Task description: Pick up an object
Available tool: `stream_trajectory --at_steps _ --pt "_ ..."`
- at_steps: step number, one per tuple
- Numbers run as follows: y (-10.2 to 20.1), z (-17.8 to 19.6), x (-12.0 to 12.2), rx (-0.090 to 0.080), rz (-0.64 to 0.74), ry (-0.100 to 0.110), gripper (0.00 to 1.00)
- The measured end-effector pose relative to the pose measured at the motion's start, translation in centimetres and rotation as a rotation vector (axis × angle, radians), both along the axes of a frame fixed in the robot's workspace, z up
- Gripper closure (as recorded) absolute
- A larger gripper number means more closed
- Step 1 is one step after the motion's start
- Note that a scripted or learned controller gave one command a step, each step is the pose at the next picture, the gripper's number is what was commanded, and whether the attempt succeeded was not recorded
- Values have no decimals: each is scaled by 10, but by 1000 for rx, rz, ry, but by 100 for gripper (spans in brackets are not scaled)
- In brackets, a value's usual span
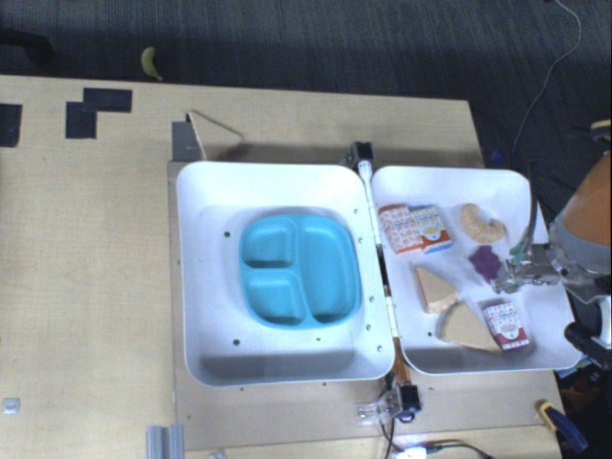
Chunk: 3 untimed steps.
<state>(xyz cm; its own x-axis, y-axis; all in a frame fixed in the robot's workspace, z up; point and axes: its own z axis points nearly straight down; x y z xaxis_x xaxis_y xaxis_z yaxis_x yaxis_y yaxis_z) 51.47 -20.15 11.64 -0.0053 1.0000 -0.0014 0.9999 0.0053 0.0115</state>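
Blue tray (299, 268) is sitting in the left bin (206, 352). The right bin (507, 187) is holding snack packs, cheese-like wedges and a purple piece (485, 261), with the gripper (521, 268) hovering just beside it, grabbing nothing.

My one camera: fixed high over table (86, 256), slanting down, both bins framed, arm (585, 220) entering right.

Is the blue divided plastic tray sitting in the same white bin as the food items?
No, the blue divided plastic tray lies in the left white bin, while the food items are in the right white bin.
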Motion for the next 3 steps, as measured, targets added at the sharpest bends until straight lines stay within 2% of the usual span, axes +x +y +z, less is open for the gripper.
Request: stream_trajectory --at_steps 1,2,3 --pt "0 0 0 0 0 0 0" --pt "1 11 2 0 2 -4 100" --pt "1 11 1 0 2 -3 0"
